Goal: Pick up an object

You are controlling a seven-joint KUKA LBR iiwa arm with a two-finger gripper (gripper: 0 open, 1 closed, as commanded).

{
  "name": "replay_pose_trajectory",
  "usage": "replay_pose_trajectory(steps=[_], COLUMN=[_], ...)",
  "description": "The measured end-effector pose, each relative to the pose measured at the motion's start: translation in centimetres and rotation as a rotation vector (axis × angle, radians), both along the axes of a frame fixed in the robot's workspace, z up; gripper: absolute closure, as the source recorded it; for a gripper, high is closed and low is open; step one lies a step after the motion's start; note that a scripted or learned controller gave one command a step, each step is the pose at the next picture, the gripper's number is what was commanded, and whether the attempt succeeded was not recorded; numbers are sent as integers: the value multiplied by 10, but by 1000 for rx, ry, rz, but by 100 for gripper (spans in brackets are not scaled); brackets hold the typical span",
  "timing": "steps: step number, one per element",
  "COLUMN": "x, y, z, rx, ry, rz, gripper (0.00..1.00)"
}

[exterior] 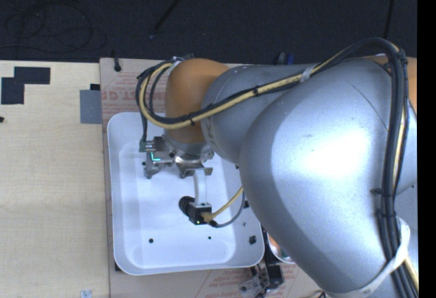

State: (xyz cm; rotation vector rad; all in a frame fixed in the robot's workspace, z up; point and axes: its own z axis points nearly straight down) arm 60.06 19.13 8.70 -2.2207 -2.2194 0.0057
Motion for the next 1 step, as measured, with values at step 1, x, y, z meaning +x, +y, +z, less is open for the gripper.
replay_pose_trajectory(steps=[1], x=[22], y=[-117], z=[108], rx=[-4], ry=[-13], rz=[-10], gripper=[0])
